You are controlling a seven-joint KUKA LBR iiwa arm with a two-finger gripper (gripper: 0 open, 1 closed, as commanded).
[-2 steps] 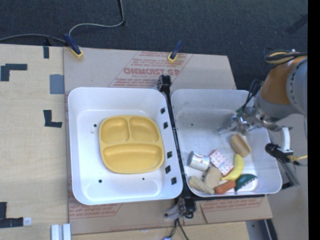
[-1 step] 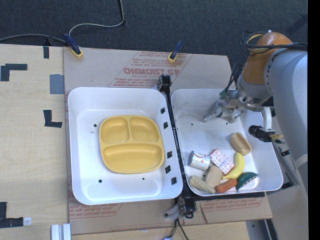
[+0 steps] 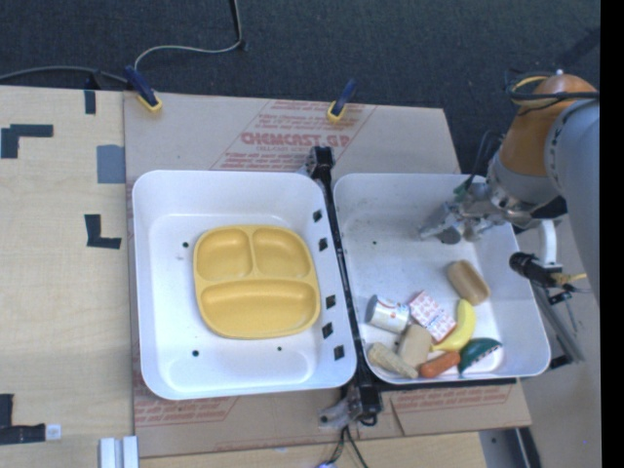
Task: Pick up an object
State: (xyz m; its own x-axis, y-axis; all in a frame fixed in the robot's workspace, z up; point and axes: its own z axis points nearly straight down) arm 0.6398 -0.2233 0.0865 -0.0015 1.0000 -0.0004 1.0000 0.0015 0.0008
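Note:
My gripper (image 3: 444, 228) hangs over the upper right part of the right bin (image 3: 390, 208), with its grey fingers pointing left and down. Nothing shows between them. Below it lies a brown bread roll (image 3: 468, 281). A pile sits in the bin's lower right corner: a yellow banana (image 3: 460, 325), a small white can (image 3: 387, 313), a red-and-white checked packet (image 3: 431, 312), a tan block (image 3: 414, 344), an orange carrot (image 3: 440, 364) and a dark green item (image 3: 480, 351).
The left bin (image 3: 161, 213) holds a yellow divided plate (image 3: 255, 281). A black hinge strip (image 3: 330, 252) runs between the bins. Cardboard (image 3: 283, 130) lies under both, held by yellow clamps (image 3: 144, 91). A black cable (image 3: 232, 18) trails at the top.

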